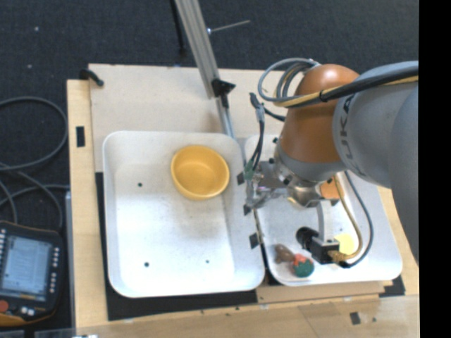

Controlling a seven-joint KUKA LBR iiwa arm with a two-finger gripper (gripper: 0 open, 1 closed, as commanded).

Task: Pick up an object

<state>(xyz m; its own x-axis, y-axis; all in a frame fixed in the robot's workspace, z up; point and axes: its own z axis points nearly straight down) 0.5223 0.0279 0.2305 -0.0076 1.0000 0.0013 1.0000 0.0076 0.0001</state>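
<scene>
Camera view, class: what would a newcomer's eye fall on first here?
Probably the big grey arm with its orange band, reaching in from the right over the right bin. Next, the yellow bowl sitting upright near the top of the left bin, then the small colourful objects near the right bin's front edge.

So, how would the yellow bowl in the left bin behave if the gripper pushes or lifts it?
The yellow bowl looks like thin, smooth plastic, so it is probably light and stiff. It stands upright, alone on the flat floor of the left bin, so a side push would likely slide it rather than tip it. Its round rim may slip from a two-finger pinch.
</scene>
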